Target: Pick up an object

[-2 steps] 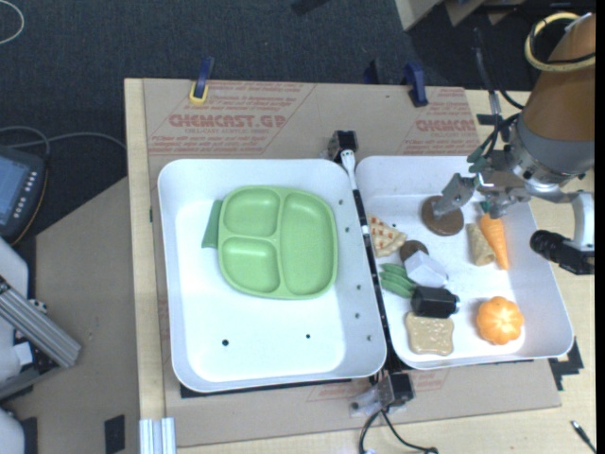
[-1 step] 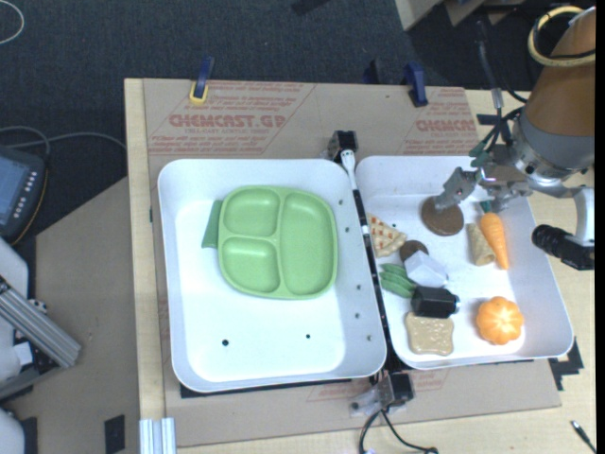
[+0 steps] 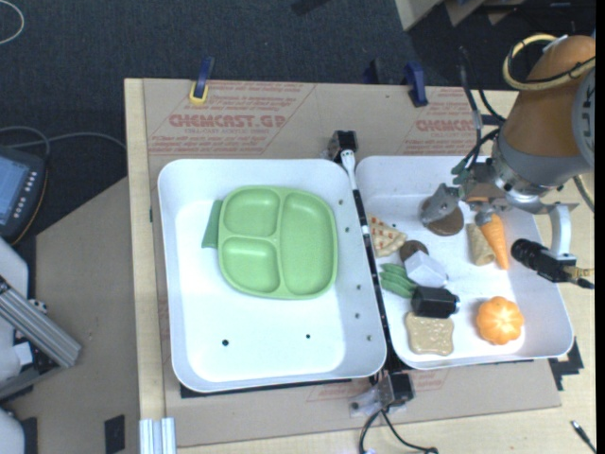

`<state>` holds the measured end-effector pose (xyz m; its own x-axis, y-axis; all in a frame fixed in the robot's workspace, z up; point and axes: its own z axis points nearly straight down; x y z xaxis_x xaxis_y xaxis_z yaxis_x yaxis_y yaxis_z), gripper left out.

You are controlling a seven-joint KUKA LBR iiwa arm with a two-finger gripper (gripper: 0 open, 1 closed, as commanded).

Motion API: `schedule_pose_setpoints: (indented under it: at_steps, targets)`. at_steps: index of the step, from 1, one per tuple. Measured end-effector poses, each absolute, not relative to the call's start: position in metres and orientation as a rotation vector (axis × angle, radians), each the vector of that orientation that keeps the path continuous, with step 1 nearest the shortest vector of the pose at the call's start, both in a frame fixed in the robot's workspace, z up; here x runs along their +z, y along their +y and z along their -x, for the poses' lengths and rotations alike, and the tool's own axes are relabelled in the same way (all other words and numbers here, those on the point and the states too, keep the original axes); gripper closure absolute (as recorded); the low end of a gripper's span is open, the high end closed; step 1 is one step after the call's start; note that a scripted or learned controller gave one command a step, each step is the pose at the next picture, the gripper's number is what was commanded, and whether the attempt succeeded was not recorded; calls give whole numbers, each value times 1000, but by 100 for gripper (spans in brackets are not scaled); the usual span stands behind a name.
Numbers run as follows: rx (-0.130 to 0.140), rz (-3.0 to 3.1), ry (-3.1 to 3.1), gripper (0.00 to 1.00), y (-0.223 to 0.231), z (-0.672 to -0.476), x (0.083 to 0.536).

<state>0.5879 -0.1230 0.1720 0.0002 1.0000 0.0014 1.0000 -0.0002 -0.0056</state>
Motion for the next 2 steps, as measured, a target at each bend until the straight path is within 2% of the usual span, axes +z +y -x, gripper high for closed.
schedule_pose_setpoints:
  at_steps: [2]
  targets:
    - [-5,2221,-2221,0,-116,-597,87]
